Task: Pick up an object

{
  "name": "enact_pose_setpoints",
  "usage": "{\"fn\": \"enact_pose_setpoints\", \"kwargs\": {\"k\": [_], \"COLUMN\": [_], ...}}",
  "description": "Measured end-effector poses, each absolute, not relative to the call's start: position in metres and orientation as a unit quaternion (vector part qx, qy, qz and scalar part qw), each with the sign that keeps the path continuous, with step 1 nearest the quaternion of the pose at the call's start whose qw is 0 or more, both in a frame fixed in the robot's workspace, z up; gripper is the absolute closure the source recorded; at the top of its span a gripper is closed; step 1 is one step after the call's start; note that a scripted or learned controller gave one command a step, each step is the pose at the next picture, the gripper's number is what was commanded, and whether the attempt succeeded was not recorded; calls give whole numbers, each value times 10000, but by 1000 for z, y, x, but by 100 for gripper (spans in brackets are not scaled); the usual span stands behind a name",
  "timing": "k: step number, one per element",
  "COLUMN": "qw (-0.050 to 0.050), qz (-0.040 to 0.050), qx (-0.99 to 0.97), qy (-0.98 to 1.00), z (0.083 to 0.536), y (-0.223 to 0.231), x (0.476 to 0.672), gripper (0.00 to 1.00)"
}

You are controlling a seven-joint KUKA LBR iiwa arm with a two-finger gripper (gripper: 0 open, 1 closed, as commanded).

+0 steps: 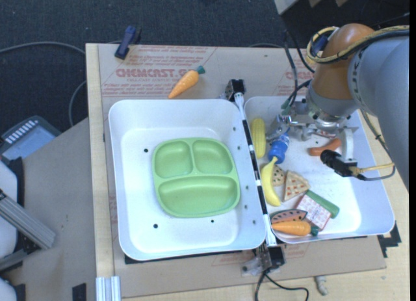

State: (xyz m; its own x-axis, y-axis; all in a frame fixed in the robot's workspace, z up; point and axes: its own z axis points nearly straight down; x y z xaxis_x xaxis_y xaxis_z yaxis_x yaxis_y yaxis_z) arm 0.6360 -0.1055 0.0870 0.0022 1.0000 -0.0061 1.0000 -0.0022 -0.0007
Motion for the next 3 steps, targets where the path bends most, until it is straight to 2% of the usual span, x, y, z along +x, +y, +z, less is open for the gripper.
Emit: {"fn": "enact_pose_setpoints", "kwargs": {"k": [1,2,3], "qw": [40,21,-8], "qz": [-12,3,-1], "qx": [7084,7080,7066], "qy": [7058,7062,7076], "z": [86,95,185], "y": [-98,-95,-18], "x": [624,624,560], "gripper": [0,100,100]}}
